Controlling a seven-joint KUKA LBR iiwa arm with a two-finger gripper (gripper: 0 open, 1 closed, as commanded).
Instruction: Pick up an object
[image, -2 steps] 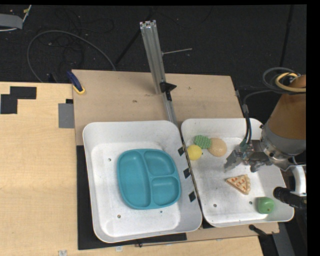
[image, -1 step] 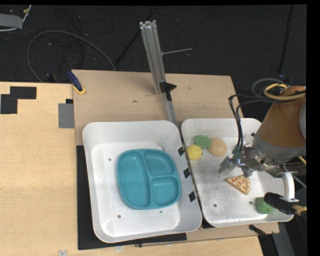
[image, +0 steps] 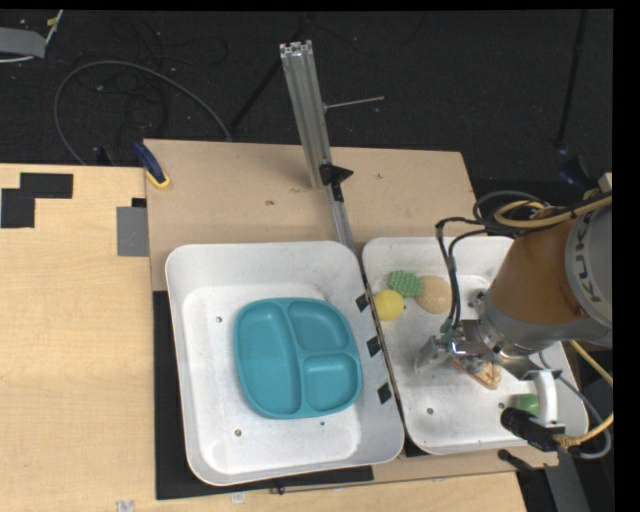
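Observation:
In the right bin (image: 440, 425) lie a yellow ball (image: 389, 305), a green ridged piece (image: 403, 281), a tan round object (image: 435, 294) and a small brown piece (image: 487, 375). A green item (image: 527, 404) lies near the bin's right edge. My gripper (image: 453, 349) hangs low over the middle of the right bin, just left of the brown piece and below the tan object. The orange band (image: 535, 275) and wrist cover the bin's right part. Nothing shows between the fingers.
The left bin (image: 200, 290) holds a teal divided plate (image: 297, 356). An upright metal post (image: 308, 115) stands behind the bins. Cables (image: 455, 270) loop down from the wrist over the right bin. Bare bin floor lies in front of the gripper.

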